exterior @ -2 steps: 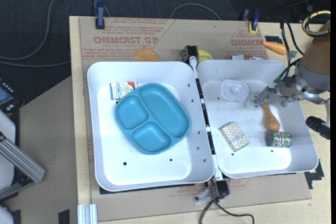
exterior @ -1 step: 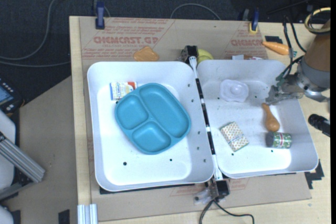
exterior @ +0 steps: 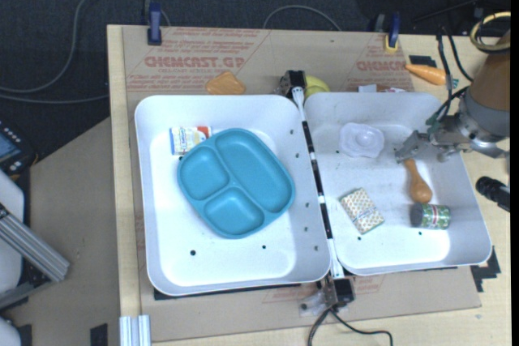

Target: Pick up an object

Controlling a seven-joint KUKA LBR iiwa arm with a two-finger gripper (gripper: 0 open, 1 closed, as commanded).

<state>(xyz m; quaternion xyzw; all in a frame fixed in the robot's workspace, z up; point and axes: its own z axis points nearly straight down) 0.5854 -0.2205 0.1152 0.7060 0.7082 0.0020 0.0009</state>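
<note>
My gripper [exterior: 415, 147] hangs over the far right part of the right bin [exterior: 389, 255], reaching in from the right edge. Just below it in the view lies a brown wooden piece [exterior: 418, 184] with a rounded end, its thin end pointing up toward the gripper. A small green can [exterior: 431, 215] lies on its side below that. A patterned wrapped packet [exterior: 362, 211] rests near the bin's middle. A clear plastic lid or cup [exterior: 361, 139] sits left of the gripper. Whether anything is held cannot be made out.
The left bin [exterior: 162, 247] holds a blue divided plate [exterior: 235, 181] and a small printed box [exterior: 189, 138]. On the bench behind the bins lie an orange piece [exterior: 225, 83], a yellow-green object [exterior: 315, 85] and an orange carrot-like item [exterior: 426, 74].
</note>
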